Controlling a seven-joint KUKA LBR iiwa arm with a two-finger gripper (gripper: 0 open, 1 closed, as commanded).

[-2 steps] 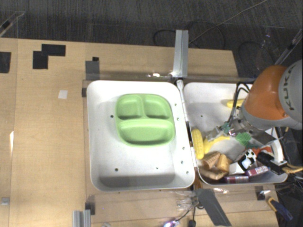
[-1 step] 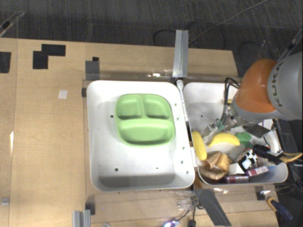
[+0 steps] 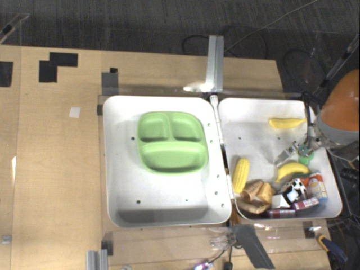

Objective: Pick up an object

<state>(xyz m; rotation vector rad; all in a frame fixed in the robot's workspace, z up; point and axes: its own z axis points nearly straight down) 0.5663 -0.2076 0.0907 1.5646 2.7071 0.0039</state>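
Observation:
My gripper [image 3: 296,151] hangs low over the right bin [image 3: 247,117], near its right wall, under the orange-banded wrist [image 3: 343,108]. Just below it lies a yellow banana [image 3: 292,171], close to the gripper tip; whether they touch I cannot tell. A second yellow banana piece [image 3: 286,123] lies toward the bin's back right. A corn cob [image 3: 241,175] stands on end-to-end slant near the divider. A brown bread-like lump [image 3: 257,194] sits at the front, with a black-and-white item [image 3: 295,192] and red-capped items [image 3: 313,191] beside it.
The left bin [image 3: 121,151] holds a green divided plate [image 3: 171,141]. A metal post [image 3: 215,61] rises behind the divider between the bins. Bare white floor shows in the right bin's back left part. Cables run across the dark floor behind.

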